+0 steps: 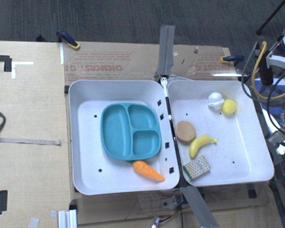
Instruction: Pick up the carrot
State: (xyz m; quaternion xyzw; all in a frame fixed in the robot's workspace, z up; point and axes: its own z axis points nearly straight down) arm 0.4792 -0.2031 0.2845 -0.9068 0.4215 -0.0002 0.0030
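Camera view: gripper state can't tell, so approach carrot (148, 171) w/ tool coming in from the right, straddling it crosswise, clear of the teal tray (130, 130) just beyond.

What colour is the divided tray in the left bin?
Teal-blue; the tray shows clearly in the camera view.

The small orange toy carrot (148, 171), smooth and plastic-looking, lies flat on the floor of the left white bin (83, 141), near that bin's front edge and toward its right corner. It tapers from a rounded thick end at its left to a narrower end at its right, angled slightly downward. Its thick end sits just beside the front rim of the teal divided plate (131, 131).
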